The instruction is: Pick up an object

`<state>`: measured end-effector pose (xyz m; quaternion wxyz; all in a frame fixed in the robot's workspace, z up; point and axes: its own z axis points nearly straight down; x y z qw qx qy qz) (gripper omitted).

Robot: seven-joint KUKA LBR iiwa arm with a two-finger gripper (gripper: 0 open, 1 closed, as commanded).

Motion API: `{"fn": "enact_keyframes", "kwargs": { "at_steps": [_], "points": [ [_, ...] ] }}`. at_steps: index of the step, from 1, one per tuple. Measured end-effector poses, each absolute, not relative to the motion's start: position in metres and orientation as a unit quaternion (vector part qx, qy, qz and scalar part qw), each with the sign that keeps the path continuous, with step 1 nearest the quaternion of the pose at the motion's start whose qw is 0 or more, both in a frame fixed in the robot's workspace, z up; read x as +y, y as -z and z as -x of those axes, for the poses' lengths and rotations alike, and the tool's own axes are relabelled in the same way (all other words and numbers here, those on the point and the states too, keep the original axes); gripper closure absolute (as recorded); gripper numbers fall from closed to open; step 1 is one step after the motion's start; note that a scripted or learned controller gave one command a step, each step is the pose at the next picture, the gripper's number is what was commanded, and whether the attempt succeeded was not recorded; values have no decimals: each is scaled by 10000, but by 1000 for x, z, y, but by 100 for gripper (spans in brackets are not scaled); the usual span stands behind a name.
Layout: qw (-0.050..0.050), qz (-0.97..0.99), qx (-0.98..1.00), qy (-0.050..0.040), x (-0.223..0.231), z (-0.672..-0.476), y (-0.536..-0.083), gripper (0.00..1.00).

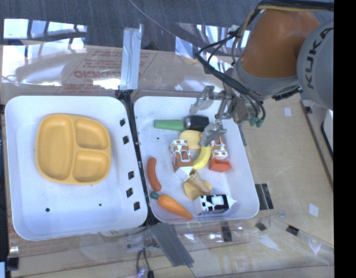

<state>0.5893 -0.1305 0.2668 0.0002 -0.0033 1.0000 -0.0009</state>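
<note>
Two shallow white bins sit side by side on the table, the left bin (27, 213) and the right bin (247, 190) meeting at a dark seam down the middle. A yellow divided plate (73, 148) lies flat in the left bin, toward its upper half, with bare white floor below it. The right bin carries a loose pile of toy food. A green stick-shaped piece (168, 124) lies near its upper edge, touching a black rounded object (196, 122) just to its right. Below these a banana (200, 155) curves through the middle, with a brown and white block (180, 153) against its left side and a red and white piece (220, 158) just to its right. A sausage (153, 174) lies near the bin's left wall, and an orange carrot (173, 207) rests slantwise at the lower left. A tan torn-looking piece (196, 185) sits under the banana's tip, and a black and white carton (214, 203) lies at the lower edge. The grey arm with its orange band (276, 39) reaches in from the right, and the tool (213, 133) hangs over the upper middle of the right bin, close above the banana and the black object. How the tool's fingers stand cannot be told, for cables and metal parts blur together there, and nothing is seen lifted off the bin floor.
</note>
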Motion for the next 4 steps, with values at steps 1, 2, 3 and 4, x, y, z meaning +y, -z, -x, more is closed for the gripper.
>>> {"fn": "enact_keyframes", "kwargs": {
  "at_steps": [1,2,3,4],
  "points": [
    [-3,-1297,9916,-1,-109,-573,-91,0],
    [10,-1255,9921,0,-107,-575,-102,100],
    [6,-1588,9873,0,-107,-543,-151,100],
    [-14,-2430,9700,0,-111,-477,-149,100]
  ]
}}
